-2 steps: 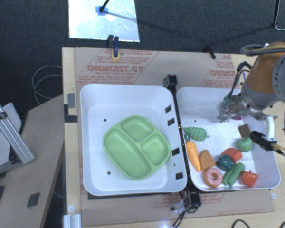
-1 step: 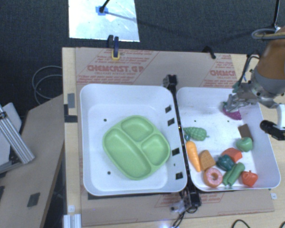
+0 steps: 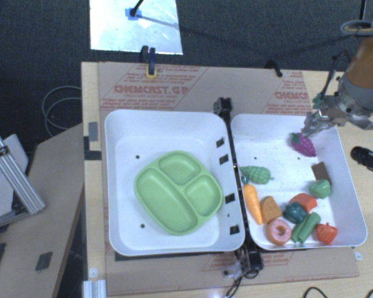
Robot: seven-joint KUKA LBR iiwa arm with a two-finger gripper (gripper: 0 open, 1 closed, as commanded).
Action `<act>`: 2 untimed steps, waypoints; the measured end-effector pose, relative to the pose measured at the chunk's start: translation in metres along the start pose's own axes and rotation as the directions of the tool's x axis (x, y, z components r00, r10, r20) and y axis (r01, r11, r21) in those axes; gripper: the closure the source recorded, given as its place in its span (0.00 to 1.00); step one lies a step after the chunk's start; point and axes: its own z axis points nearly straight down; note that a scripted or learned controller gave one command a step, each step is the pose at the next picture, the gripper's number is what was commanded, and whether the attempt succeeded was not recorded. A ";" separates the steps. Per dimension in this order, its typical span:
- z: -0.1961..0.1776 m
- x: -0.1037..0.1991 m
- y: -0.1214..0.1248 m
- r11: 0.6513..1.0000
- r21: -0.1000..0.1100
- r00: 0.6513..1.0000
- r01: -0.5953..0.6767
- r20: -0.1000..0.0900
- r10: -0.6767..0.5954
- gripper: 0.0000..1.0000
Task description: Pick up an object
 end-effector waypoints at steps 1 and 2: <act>-0.006 0.000 0.001 1.000 0.004 1.000 0.000 -0.001 0.000 1.00; -0.006 0.062 0.020 1.000 0.003 1.000 0.004 -0.003 -0.004 1.00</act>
